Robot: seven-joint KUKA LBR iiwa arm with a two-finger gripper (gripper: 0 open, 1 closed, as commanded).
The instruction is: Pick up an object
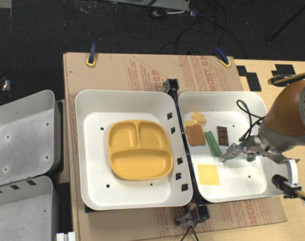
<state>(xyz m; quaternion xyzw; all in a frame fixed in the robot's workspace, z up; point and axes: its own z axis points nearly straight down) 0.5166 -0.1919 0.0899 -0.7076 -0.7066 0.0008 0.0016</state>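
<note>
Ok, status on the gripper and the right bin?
Gripper low in right bin, beside green stick. Nothing between fingers. Brown block, yellow square untouched.

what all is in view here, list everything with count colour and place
bins: 2, white, side by side on the bench
divided plate: 1, yellow, in the left bin
small round piece: 1, yellow-tan, right bin, top
brown block: 1, brown, right bin, below the round piece
green stick: 1, green, right bin, beside the brown block
dark bar: 1, dark brown, right bin, right of the green stick
flat square: 1, yellow, right bin, front
clamps: 2, blue and yellow, board's far edge
gripper: 1, grey, over the right bin by the green stick
</note>
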